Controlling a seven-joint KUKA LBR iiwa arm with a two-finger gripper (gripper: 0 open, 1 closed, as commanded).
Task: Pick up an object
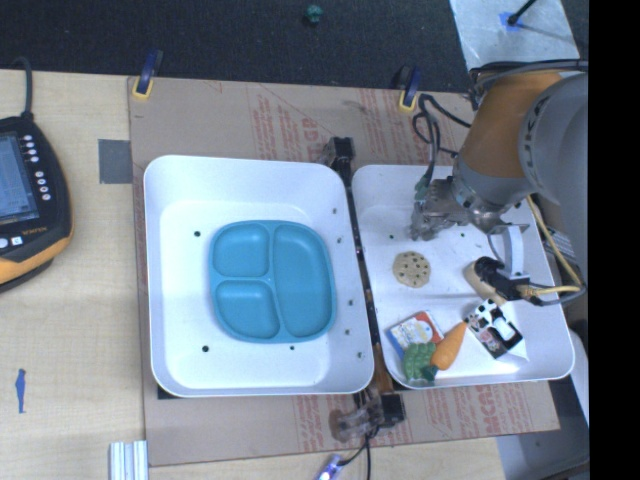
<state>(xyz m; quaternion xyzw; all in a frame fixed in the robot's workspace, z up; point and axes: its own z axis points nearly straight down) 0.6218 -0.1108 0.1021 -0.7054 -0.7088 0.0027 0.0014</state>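
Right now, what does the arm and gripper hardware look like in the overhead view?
The arm is a thick rounded grey body with a broad orange band above the wrist. Black cables loop along its left side. The gripper is a compact dark grey metal assembly; its finger detail is too small to make out.

A wooden worktop carries a brown cardboard sheet with faint red printing, pinned along its far edge by two blue-and-yellow clamps and. A grey square of tape sits at the sheet's left edge. On the sheet the left shallow white plastic bin holds a light-blue plastic plate with three compartments, lying flat near its middle. At the left of the worktop lies a black and orange handheld control pendant with a screen. Beyond the worktop is dark carpeted floor, with a small green scrap on it.
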